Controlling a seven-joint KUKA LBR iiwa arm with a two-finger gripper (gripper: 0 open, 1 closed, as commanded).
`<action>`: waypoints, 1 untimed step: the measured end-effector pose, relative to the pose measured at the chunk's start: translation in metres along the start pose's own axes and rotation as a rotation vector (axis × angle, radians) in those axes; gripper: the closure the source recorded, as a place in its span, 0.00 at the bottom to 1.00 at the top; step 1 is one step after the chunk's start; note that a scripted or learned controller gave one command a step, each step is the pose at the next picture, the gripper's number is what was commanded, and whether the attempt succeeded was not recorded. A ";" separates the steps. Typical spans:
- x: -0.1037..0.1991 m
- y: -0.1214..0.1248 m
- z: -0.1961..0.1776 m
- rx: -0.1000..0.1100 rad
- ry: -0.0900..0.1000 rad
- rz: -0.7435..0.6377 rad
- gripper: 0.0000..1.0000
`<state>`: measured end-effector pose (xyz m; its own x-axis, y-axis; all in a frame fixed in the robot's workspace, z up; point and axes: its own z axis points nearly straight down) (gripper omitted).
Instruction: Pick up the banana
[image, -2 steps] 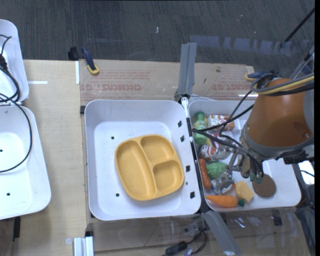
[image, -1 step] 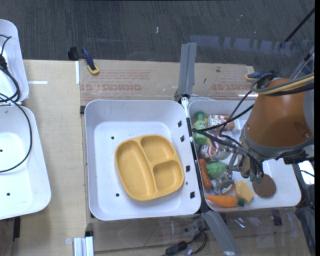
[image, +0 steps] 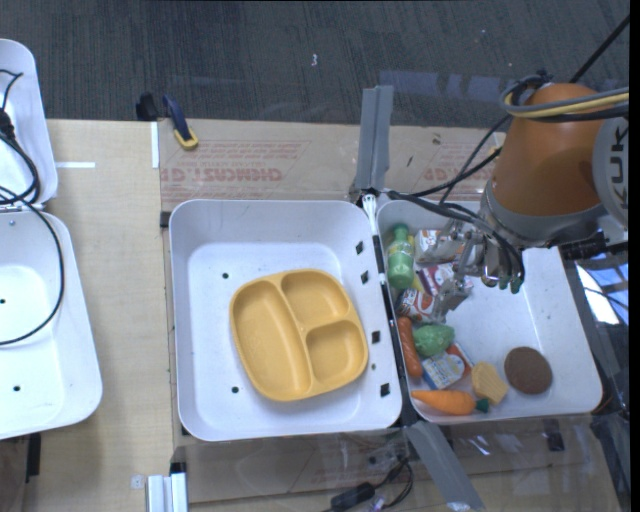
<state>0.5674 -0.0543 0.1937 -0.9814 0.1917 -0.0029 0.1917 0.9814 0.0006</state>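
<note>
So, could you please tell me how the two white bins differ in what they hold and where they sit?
The left bin holds a single yellow divided tray, while the right bin holds a clutter of toy food, including a carrot and a brown cookie. The arm's gripper hangs over the right bin, not the left bin. Both are shallow, white and sit side by side, touching along a shared edge.

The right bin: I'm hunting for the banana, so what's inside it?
Inside the right bin lie a green bottle, carrots, a green vegetable, snack packets, a yellow piece and a brown cookie. The arm hides the bin's top, so I can't spot a banana.
</note>
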 end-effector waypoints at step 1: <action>0.077 -0.001 0.000 0.000 0.000 -0.207 0.00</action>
<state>0.4920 -0.0408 0.1932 -0.9999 -0.0143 -0.0035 -0.0143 0.9999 0.0002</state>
